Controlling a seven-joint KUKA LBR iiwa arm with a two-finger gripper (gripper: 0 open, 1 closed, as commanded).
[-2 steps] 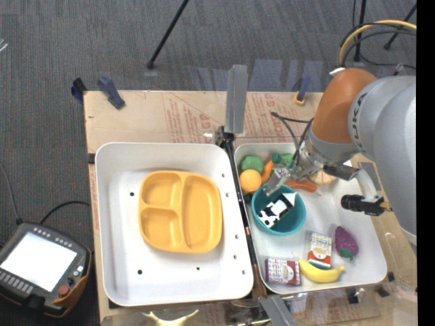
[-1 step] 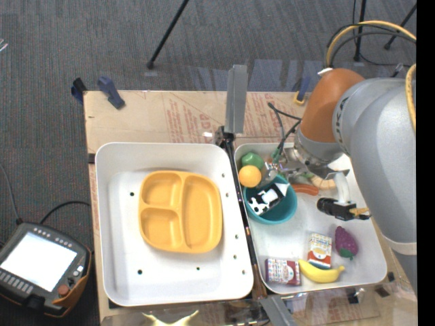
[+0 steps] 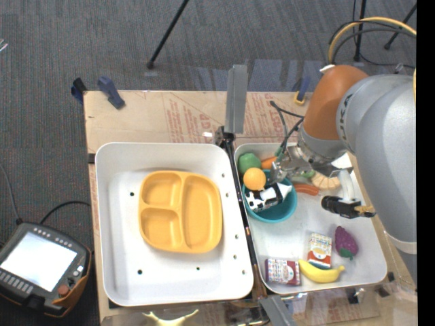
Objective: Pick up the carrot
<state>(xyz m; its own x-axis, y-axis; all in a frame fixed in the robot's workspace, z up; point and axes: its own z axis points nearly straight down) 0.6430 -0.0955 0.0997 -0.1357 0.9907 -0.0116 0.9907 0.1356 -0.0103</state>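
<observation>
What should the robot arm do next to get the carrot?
Probably shift slightly right and lower toward the carrot. The gripper hangs over the teal bowl instead, and the carrot lies just beside that bowl on the right bin, part-hidden by the arm.

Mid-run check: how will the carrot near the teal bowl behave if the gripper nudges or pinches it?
The carrot looks thin, tapered and smooth, so it may roll or slip from a pinch. It appears to be a light toy, likely rigid. Lying close to the teal bowl under the arm, it could wedge against it when pushed.

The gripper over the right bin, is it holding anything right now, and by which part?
It cannot be told: the gripper sits low by the teal bowl, with the arm hiding its tips.
</observation>
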